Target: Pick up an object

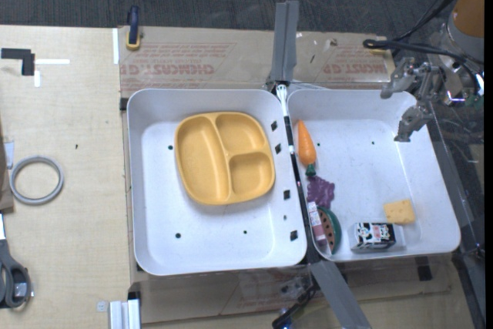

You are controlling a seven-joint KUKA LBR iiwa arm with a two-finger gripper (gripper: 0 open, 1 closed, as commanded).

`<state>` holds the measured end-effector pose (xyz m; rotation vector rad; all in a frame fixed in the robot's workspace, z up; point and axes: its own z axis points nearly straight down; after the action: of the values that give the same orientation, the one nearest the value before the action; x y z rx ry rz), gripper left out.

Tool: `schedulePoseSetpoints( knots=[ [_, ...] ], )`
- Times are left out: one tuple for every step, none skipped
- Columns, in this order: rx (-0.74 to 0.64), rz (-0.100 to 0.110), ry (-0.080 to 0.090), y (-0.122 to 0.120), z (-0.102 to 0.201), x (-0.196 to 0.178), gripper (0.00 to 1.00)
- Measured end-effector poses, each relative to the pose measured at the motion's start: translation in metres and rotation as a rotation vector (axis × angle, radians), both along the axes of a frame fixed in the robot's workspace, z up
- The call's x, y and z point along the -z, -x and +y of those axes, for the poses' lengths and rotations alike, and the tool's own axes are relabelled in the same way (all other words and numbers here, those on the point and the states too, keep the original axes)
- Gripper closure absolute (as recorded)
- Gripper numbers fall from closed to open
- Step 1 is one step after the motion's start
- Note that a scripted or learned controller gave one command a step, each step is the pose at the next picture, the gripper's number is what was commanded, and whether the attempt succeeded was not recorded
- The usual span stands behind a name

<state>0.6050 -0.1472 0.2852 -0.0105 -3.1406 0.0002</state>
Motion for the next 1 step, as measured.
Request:
schedulePoseSetpoints(
  knots=[
    [0.324, 0.001, 0.0, -0.0005, -0.0614, 0.1107, 0.0]
  ],
)
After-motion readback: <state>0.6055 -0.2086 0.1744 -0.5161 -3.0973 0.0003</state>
